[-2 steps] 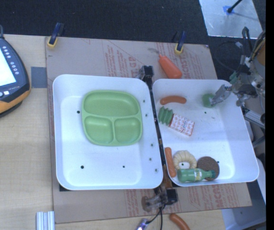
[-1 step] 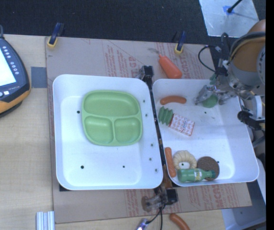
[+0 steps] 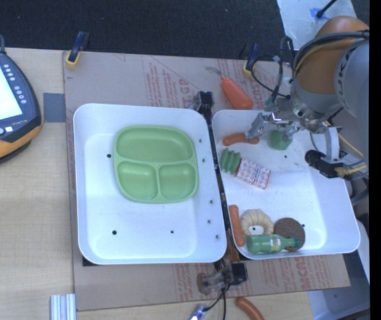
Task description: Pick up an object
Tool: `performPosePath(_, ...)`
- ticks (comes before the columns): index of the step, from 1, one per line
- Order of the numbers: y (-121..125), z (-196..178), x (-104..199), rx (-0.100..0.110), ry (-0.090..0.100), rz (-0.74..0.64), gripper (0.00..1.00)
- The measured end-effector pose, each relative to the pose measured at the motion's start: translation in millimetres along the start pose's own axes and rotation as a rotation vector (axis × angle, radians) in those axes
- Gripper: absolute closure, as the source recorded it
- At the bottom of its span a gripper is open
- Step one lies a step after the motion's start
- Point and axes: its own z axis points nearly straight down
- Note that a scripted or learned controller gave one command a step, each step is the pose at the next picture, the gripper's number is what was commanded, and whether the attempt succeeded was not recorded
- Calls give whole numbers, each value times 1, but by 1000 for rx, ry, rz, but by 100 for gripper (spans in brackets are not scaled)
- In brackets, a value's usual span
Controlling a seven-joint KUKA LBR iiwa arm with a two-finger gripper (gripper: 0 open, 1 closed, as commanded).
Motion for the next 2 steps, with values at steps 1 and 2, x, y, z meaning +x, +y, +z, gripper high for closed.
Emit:
performPosePath(1,5,48,-35,2,2,2,0)
performPosePath(2,-63,48,-4,-1,-1,2,0)
